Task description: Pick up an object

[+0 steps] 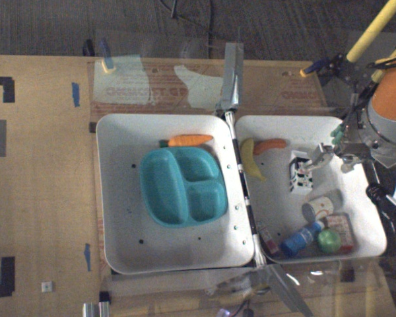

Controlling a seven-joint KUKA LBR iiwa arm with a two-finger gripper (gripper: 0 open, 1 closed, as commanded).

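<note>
My gripper (334, 159) hangs over the right side of the right bin (376, 233), open, with nothing between its fingers. Its left fingertip (319, 154) is just above and to the right of a small black-and-white box (299, 174). Also in this bin lie a yellow banana (251, 160), an orange-red sausage shape (269, 146), a pale cup (317, 209), a blue bottle (299, 239), a green ball (329, 240) and a flat printed packet (341, 226). The left bin (115, 197) holds a teal divided plate (183, 185) and a carrot (189, 139).
A metal divider (232, 84) runs between the bins at the back. The arm's orange band (389, 98) and cables stand over the right bin's right rim. A yellow pole (376, 24) slants at the top right. Bare brown bench (39, 177) lies left of the bins.
</note>
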